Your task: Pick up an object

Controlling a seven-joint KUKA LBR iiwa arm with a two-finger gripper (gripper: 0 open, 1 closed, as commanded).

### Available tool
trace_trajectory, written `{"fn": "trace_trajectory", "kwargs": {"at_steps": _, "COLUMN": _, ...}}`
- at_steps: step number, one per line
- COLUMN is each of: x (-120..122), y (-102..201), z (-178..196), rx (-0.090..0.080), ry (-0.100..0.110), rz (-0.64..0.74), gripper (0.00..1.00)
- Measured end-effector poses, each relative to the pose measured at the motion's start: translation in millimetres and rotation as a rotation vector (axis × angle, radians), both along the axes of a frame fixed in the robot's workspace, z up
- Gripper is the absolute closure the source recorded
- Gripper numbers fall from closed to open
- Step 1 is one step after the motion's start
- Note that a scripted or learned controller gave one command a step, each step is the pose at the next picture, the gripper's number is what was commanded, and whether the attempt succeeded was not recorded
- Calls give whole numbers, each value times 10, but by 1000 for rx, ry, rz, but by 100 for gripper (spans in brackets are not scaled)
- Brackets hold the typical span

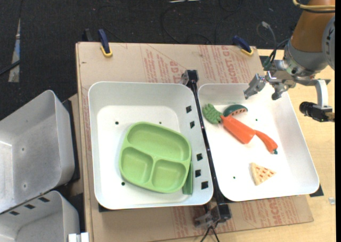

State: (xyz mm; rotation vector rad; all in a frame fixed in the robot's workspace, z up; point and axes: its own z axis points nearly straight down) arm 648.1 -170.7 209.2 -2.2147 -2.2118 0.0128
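Observation:
In the right bin (298,145) lie an orange toy carrot with a green top (234,126), a watermelon slice (235,110), a small orange-red pepper (266,140) and a pizza-slice toy (261,173). My gripper (264,89) hangs over the bin's far right part, above and to the right of the watermelon slice. Its two fingers stand spread apart, open, with nothing between them. The orange-banded arm (314,17) reaches in from the upper right.
The left bin (106,97) holds a green sectioned plate (155,156). Black clips join the two bins along the middle divider (198,129). Blue-and-yellow clamps (105,43) hold the cardboard base at the back. More white bins (26,145) stand at far left.

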Motion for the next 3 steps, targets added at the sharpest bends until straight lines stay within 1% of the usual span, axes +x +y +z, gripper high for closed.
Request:
{"fn": "trace_trajectory", "kwargs": {"at_steps": 1, "x": 31, "y": 5, "z": 91, "rx": -3, "ry": -15, "rz": 3, "gripper": 0}}
{"fn": "trace_trajectory", "kwargs": {"at_steps": 2, "x": 63, "y": -66, "z": -384, "rx": -2, "ry": -10, "rz": 0, "gripper": 0}}
{"fn": "trace_trajectory", "kwargs": {"at_steps": 3, "x": 72, "y": -149, "z": -957, "rx": -2, "ry": -13, "rz": -1, "gripper": 0}}
